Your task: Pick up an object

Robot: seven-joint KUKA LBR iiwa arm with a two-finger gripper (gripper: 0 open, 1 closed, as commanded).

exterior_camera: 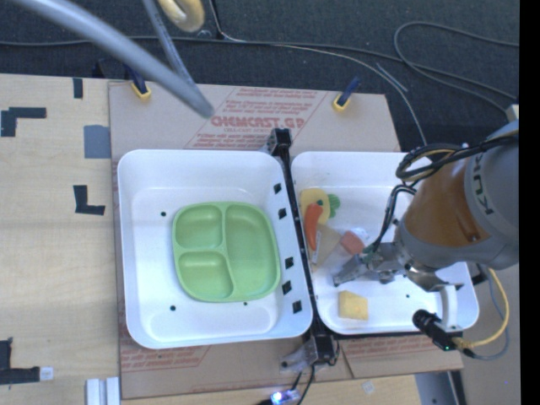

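In the right bin (363, 169), my gripper (348, 270) hangs low over the floor near the middle, and the grey arm with its orange band (443, 213) comes in from the right. A small pink piece (351, 243) lies just above the gripper, close to it or touching it. Just below the gripper sits a yellow block (353, 305). Against the bin's left wall lies an orange carrot-like toy (313, 224) with a yellow piece (311, 197) and a green piece (332, 202) at its top. I see nothing lifted.
The left bin (135, 226) holds a green divided plate (226, 251). A black divider with clips (291, 226) runs between the bins. Cables (405, 163) loop over the arm's wrist. Cardboard lies under both bins.
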